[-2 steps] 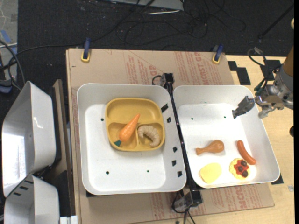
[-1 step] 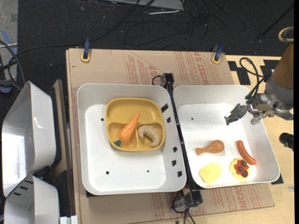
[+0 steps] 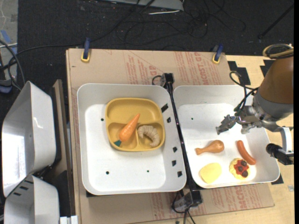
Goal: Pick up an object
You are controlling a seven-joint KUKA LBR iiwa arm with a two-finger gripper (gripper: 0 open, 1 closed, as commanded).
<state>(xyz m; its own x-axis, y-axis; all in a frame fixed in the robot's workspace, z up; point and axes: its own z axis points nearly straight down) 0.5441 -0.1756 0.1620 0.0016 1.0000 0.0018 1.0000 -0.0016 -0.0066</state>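
In the right bin [image 3: 205,97] lie a brown chicken drumstick [image 3: 211,148], a red sausage [image 3: 245,152], a yellow round piece [image 3: 210,172] and a small pizza-like piece with dark toppings [image 3: 241,168]. My gripper [image 3: 227,124] hangs over the right bin's middle, just above and to the right of the drumstick, with nothing seen between its dark fingers. The left bin [image 3: 93,171] holds a yellow divided plate [image 3: 114,108] with an orange carrot [image 3: 129,128] and a pale shrimp [image 3: 150,134] in its compartments.
The arm's grey wrist and orange band [image 3: 280,85] reach in over the right bin's far right edge. A black divider [image 3: 175,125] runs between the bins. White containers [image 3: 25,134] stand off the bench to the left.
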